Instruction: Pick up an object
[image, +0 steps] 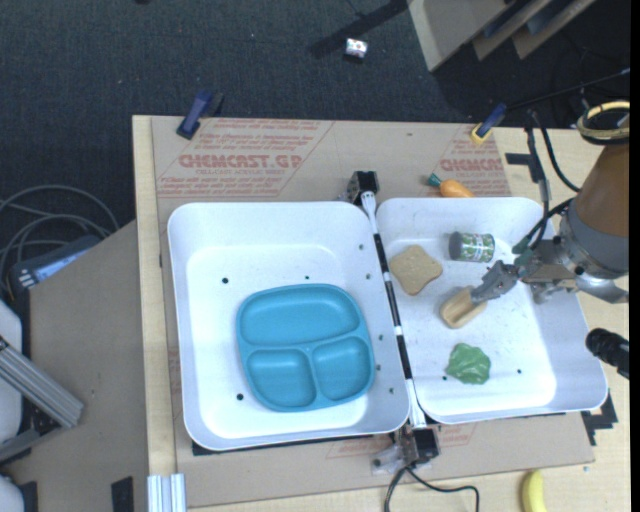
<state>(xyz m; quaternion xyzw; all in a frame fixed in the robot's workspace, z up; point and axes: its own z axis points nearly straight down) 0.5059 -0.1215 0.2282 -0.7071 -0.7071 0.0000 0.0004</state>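
The right bin (560, 385) holds a tan toast slice (414, 269), a small greenish-grey can lying on its side (471, 245), a tan bread-roll-shaped piece (461, 307) and a green leafy lump (468, 364). My gripper (492, 284) reaches in from the right, low over this bin. Its fingers point left and their tips sit right beside the roll-shaped piece's upper right end. I cannot tell whether they touch it. Nothing shows between the fingers.
The left bin (195, 250) carries a blue divided plate (304, 345). An orange carrot-like toy (452, 187) lies on the board behind the right bin. Clamps sit between the bins at back (363, 186) and front (415, 445). A yellow object (533, 492) lies at the front right.
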